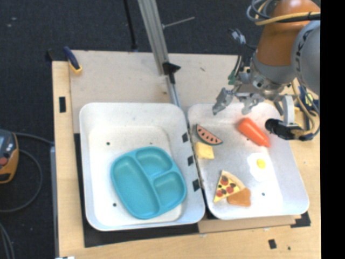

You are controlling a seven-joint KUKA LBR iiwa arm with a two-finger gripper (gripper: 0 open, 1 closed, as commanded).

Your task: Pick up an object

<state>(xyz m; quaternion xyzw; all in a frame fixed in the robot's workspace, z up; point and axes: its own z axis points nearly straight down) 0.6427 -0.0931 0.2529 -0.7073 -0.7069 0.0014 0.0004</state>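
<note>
Pizza slice (229, 186): nearest the camera, well below the tool.
Fried egg (259, 165): below the tool, slightly right.
Cheese (205, 151), watermelon slice (208, 135): lower left of the tool.
Carrot (254, 131): just beneath the tool's right finger, untouched.
Tool (234, 104): fingers spread wide, gripping nothing, over the right bin's (294, 169) far edge.

Single fixed camera, mounted above the bench (124, 74) and looking down at a slant, far enough off to take in both white bins: the left bin (94, 117) and the right bin (291, 193) (side by side across the middle). The arm (280, 31) enters from the right edge, dark floor (54, 15) framing the bench.
</note>
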